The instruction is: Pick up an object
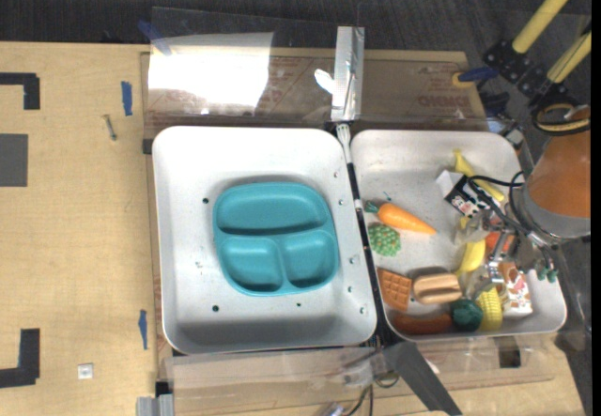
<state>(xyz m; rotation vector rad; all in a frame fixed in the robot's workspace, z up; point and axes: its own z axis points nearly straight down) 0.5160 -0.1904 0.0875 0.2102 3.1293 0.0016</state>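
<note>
The right bin (404, 149) holds toy food. An orange carrot (406, 217) lies near its left wall, with a green bumpy piece (384, 238) just below it. A waffle (395, 287), a hot dog bun (437, 287) and a brown sausage (420, 321) sit along the front. A dark green ball (467, 314), a yellow corn cob (489, 306) and a yellow piece (472, 255) crowd the right side. My gripper (502, 250) hangs low over that right-side pile, under the orange wrist band (563, 175). Nothing is visibly held.
The left bin (178, 217) carries a teal divided plate (274, 236). A small yellow piece (459, 161) lies at the back of the right bin and a white and red item (517, 295) near its right wall. A clear sheet (211, 76) lies behind the bins.
</note>
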